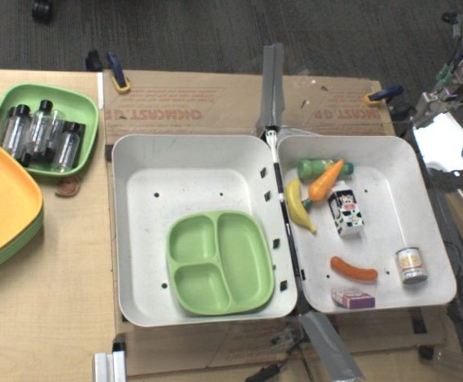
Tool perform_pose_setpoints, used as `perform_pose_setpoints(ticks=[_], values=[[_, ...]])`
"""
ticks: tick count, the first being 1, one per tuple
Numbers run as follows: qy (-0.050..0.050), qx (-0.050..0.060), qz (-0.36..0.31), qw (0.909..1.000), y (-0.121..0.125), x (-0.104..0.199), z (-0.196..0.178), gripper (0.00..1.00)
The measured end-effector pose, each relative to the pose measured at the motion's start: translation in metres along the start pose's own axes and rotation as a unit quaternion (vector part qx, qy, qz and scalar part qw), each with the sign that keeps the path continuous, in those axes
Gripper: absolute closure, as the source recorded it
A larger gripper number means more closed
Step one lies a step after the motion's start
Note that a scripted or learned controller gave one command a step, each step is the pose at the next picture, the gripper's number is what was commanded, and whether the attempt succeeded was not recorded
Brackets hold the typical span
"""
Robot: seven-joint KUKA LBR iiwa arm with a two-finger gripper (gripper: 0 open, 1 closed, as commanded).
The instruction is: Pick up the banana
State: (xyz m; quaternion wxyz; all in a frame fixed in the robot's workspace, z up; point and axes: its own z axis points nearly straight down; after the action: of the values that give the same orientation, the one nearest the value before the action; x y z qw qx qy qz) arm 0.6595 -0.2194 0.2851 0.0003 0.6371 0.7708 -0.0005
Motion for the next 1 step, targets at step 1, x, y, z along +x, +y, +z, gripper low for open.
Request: perform_pose_setpoints(ticks=[1], values=[[0.000,0.000,-0.010,1.0000,-0.0135,0.0003,-0.0009,1.00]])
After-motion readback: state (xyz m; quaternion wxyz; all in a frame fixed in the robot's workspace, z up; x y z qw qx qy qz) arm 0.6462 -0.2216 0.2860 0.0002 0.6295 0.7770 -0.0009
